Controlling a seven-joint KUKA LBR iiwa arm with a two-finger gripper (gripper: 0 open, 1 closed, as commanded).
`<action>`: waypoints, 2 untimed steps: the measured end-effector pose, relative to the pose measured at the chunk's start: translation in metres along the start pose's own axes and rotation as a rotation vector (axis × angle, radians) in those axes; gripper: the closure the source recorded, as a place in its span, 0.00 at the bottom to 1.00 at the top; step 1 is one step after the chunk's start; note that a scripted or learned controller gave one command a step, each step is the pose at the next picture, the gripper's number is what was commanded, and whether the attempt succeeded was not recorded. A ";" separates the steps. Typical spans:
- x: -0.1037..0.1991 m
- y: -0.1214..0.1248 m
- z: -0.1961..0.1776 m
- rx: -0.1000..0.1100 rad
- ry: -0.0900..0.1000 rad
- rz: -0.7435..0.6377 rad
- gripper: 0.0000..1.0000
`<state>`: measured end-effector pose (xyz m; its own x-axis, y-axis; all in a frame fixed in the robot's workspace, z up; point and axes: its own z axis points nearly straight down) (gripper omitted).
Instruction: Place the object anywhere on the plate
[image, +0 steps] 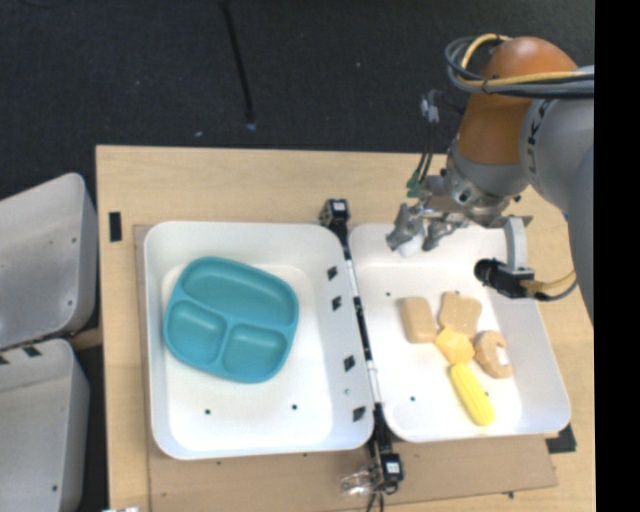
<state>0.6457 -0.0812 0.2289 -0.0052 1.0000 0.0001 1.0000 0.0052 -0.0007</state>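
The wooden desk (120, 185) carries two white bins. The left bin (320, 330) holds a blue plate (231, 319) with three sections. The right bin (540, 400) holds a small pile of toy food at about 4 o'clock: a yellow corn cob (472, 393), two tan bread pieces (420, 319), and a little bagel (493, 354).

The tool (418, 234) hangs over the right bin's top edge, near 1 o'clock. Nothing sits between its fingers, which look a little apart.

To do this well, I think it should drop straight onto one food, grab its middle, then carry it toward 9 o'clock.

No words or labels can be read.
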 end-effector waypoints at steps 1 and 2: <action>0.058 0.010 -0.010 -0.002 0.001 -0.002 1.00; 0.120 0.015 -0.016 -0.004 0.001 -0.003 1.00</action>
<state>0.6597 0.0392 0.2445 -0.0079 1.0000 0.0014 1.0000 0.0079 0.0029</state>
